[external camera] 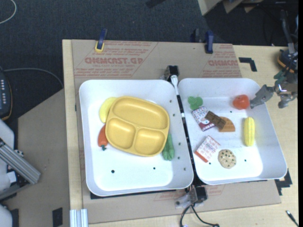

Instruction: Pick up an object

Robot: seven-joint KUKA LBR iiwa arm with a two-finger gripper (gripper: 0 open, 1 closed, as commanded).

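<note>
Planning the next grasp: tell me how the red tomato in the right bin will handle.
The tomato looks round and smooth, so it would probably roll if nudged. It seems small and likely light, and may slip from a pinch.

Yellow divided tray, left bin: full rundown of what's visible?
The yellow tray looks like moulded plastic with rounded corners and three compartments: one wide one above, two smaller ones below, with nothing in them. It lies flat, right side up, slightly rotated, in the left bin. It partly covers a yellow piece at its upper left, an orange-red piece at its left edge and a green piece at its lower right.
</note>
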